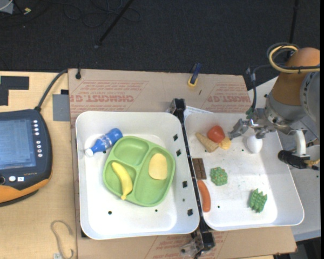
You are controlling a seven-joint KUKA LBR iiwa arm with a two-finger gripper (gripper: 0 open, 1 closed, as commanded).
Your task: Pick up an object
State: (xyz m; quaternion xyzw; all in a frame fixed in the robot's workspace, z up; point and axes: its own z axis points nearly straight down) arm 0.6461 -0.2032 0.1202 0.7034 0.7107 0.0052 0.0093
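My gripper (pixel 245 133) hangs over the back of the right bin (pixel 281 169), and its fingers look spread, so it is open. A white egg-shaped object (pixel 254 143) lies just below its right finger; whether they touch I cannot tell. Left of the gripper lie a red tomato (pixel 216 132), a tan wedge (pixel 207 142) and a small yellow piece (pixel 224 143). Further forward are a green broccoli (pixel 218 176), a green ridged object (pixel 257 199), an orange sausage-like piece (pixel 204 195) and a brown bar (pixel 200 169).
The left bin (pixel 92 198) holds a green divided plate (pixel 130 151) with a banana (pixel 122 179) and a yellow slice (pixel 158 167), plus a blue bottle (pixel 103 141). A black divider (pixel 187 161) runs between the bins. A tablet (pixel 16 147) lies at far left.
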